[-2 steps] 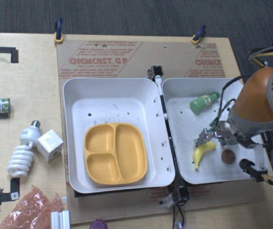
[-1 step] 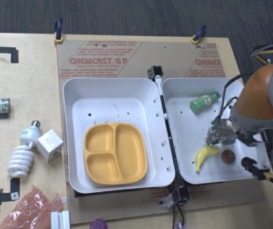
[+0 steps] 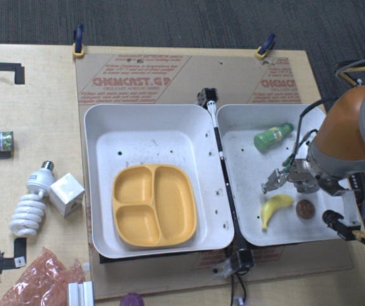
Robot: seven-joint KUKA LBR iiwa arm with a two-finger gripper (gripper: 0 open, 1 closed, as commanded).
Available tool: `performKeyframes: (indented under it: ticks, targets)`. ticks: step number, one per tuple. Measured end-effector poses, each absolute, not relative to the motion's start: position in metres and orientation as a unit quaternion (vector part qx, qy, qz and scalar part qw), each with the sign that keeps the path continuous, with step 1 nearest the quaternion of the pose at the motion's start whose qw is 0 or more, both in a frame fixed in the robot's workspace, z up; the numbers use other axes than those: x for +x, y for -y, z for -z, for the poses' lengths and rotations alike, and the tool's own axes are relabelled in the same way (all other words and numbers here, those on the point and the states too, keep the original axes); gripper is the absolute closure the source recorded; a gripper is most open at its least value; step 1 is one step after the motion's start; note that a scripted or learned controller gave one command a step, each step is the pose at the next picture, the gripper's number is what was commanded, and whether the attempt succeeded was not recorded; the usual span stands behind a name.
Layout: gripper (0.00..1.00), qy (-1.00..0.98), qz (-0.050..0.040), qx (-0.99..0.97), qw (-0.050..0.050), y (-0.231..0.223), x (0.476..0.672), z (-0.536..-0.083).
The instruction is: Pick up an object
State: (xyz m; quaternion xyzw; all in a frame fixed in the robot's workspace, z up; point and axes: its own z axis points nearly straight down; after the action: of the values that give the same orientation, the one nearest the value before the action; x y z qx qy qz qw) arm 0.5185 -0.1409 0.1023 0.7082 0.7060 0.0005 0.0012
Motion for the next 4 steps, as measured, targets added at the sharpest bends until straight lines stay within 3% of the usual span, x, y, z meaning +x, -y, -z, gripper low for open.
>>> performKeyframes:
  ticks: [1,2,3,4]
  targets:
    - [0.00,-0.707,0.0001,0.708,0.000,0.102,0.481,-0.092]
    - [1.00,-0.706,-0.0007,0.708,0.001,0.103,0.483,-0.102]
    - [1.00,-0.708,-0.0002,0.707,0.001,0.098,0.530,-0.134]
    - [1.00,-0.707,0.0001,0.707,0.001,0.170,0.555,-0.092]
